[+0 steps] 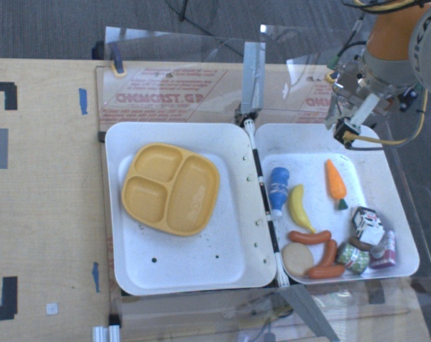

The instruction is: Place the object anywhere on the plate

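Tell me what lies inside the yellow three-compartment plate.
Nothing lies in the yellow three-compartment plate: all three sections show bare. What the plate covers of the left white bin beneath cannot be seen.

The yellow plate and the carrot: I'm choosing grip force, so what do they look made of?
The yellow plate looks like moulded plastic with a matte finish: even colour, soft rounded dividers, no sharp glints. The carrot looks like toy plastic or rubber: flat uniform orange, smooth surface, green tip. Hard or soft can't be told.
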